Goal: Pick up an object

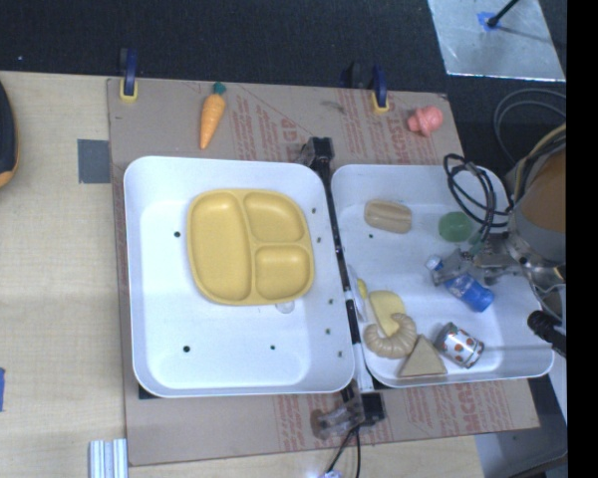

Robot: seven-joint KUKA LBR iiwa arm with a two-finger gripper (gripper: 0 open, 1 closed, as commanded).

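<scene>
Just right of the yellow tray [249, 245], a small can [459, 345] is probably light, stiff, slippery; best pinched across its sides. Jaw state of the gripper [468, 272] can't be told.

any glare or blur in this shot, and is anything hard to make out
Camera view: even overhead light, with the left bin washed nearly flat white and soft shadows along its walls; the yellow divided plate stays crisp; the gripper and the blue item under it in the right bin are smeared and small, so the jaws cannot be read.
</scene>
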